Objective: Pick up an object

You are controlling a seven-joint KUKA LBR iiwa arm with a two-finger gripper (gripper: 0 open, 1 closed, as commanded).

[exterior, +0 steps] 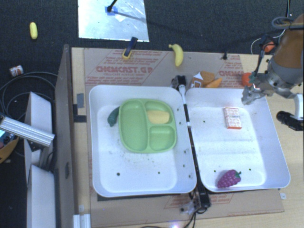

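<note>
In the right bin [266, 141] a small red-and-white box [232, 118] lies near the back, and a purple bunch of grapes [229, 178] sits near the front edge. The left bin [102, 141] holds a green divided plate [145, 126] with a yellow item [158, 116] in its upper right compartment, and a dark green item [113, 116] beside the plate's left rim. My gripper [249, 97] hangs over the back right corner of the right bin, right of the box and apart from it. Nothing shows between its fingers.
Behind the bins on the cardboard lie a yellow banana [177, 54], orange pieces [208, 80] and a yellow-blue tool [128, 48]. A black divider [186, 122] runs between the bins. A metal sheet [113, 13] lies on the floor behind.
</note>
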